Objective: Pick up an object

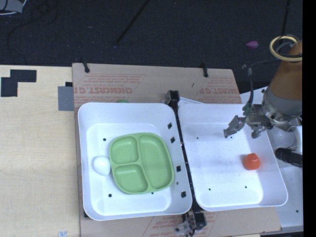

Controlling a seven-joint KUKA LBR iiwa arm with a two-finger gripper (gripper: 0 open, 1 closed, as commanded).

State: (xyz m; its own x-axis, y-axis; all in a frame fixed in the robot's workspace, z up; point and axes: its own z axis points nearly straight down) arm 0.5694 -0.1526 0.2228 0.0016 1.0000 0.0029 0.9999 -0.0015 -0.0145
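Nothing is being held yet: the fingers are hanging spread, with the orange cup lying just below them.

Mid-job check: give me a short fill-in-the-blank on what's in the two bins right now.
1. The green divided plate lies in the ____ bin.
2. The white ball touches the plate's ____ edge.
3. The small cup in the right bin is ____ in colour.
4. The gripper hovers over the ____ bin.

Missing words: left; left; orange; right.
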